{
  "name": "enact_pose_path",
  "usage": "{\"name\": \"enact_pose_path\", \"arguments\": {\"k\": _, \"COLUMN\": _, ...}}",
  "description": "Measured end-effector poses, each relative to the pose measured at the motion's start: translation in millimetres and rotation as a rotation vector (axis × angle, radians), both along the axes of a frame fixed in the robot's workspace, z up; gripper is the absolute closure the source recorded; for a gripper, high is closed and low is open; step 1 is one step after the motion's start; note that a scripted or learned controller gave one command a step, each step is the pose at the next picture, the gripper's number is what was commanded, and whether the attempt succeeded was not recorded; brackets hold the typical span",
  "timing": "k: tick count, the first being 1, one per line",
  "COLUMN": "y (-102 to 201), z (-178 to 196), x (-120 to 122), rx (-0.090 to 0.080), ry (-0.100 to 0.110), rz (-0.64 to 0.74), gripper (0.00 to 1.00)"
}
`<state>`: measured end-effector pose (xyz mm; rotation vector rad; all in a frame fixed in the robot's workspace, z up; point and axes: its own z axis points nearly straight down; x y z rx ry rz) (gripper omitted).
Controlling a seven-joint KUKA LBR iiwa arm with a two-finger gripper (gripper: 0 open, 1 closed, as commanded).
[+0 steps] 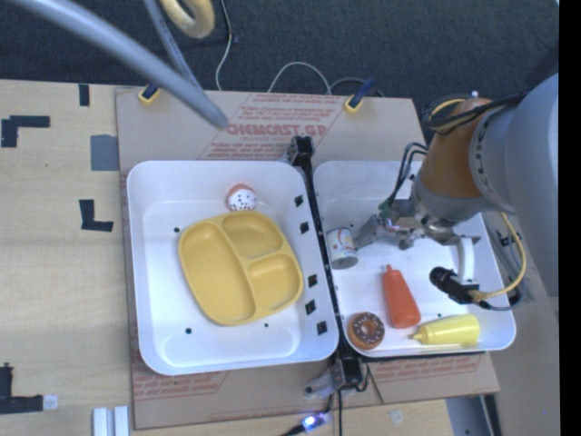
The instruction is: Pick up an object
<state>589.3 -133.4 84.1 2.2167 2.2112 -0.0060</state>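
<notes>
Gripper (363, 235) sits low in the right bin (495, 339), reaching toward the bin's left wall, and honestly I can't tell how it's set from this angle, it's just a grey blur under the wrist. Closest thing to it is a small can (343, 246), touching or nearly touching the tip, tucked right up against the divider (311, 234) between the bins. That looks like the target to me. I'd guess it's light and stiff, smooth and round, so it'll probably roll or squirt out if pinched off-centre; grabbing across the middle of the body seems safest. The divider is the main annoyance, not much room on that side for a finger. Further out in the same bin: an orange bottle (398, 298) just beside, a donut (367, 331) near the front edge, and a yellow bottle (448, 331) in the front corner. Left bin (150, 334) has a yellow tray (239, 267) and a little ball (241, 199), well apart.
</notes>
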Motion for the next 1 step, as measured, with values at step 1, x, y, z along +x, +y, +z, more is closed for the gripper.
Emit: {"name": "enact_pose_path", "arguments": {"k": 1, "y": 2.2, "z": 12.0, "x": 0.4, "rx": 0.004, "ry": 0.001, "rz": 0.002, "gripper": 1.0}}
